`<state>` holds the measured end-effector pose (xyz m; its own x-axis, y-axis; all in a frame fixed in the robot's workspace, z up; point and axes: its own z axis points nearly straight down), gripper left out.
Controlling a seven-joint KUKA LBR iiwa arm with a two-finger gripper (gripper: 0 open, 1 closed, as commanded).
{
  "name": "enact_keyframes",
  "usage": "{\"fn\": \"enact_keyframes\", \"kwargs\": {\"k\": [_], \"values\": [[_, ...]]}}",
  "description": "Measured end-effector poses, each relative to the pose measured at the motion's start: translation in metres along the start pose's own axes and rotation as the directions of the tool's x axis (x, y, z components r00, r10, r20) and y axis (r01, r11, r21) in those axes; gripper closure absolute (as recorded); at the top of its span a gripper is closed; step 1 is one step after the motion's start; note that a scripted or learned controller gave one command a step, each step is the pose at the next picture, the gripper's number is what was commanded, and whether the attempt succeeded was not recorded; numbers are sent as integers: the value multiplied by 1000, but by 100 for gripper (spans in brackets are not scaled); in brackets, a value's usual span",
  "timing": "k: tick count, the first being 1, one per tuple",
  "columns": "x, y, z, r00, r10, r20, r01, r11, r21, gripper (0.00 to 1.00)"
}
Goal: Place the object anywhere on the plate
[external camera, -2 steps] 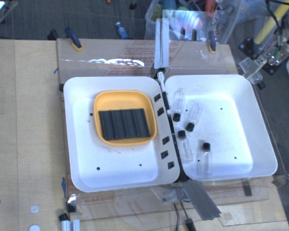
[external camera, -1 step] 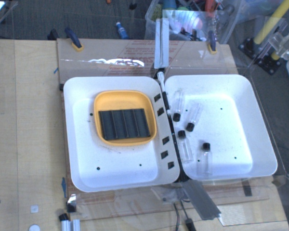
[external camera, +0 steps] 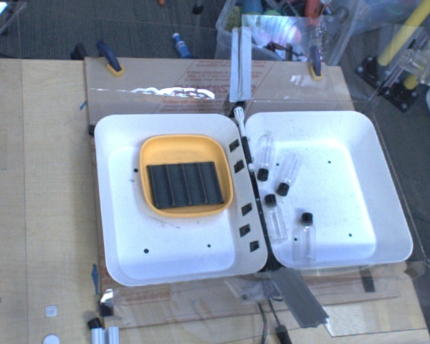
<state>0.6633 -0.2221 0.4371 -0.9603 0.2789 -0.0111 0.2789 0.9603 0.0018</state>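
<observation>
On the bench, nothing tells whether the claw is released or clenched.

In the left bin (external camera: 122, 256), toward its far edge and a little right of its middle, sits a yellow plate (external camera: 147, 156) with rounded corners. A dark grey ribbed block (external camera: 185, 185) lies flat on it, covering most of the plate's floor and reaching its near rim, with 4 grooved ridges running from far to near. The rest of this bin's floor is white, with a few small dark dots.

Along the rim where the 2 bins meet, a row of small black tabs (external camera: 245, 208) runs from the far edge to the near edge.

The right bin (external camera: 365, 192) holds several clear vials with black caps (external camera: 306, 218), all lying in its left half, close to the shared rim. 3 caps cluster just beside one another near the bin's middle-left; a 4th lies apart, nearer the near edge. The clear bodies are hard to make out against the white.

Behind the bins, a brown sheet (external camera: 158, 77) with red print lies along the bench's far edge, pinned by a blue and orange clamp (external camera: 112, 59) at its left corner. A clear tub of clutter (external camera: 301, 13) stands past the far edge.
</observation>
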Motion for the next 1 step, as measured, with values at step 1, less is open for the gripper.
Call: {"fn": "enact_keyframes", "kwargs": {"k": [1], "values": [[13,-1,0,945,-326,-6,326,945,-3,100]]}}
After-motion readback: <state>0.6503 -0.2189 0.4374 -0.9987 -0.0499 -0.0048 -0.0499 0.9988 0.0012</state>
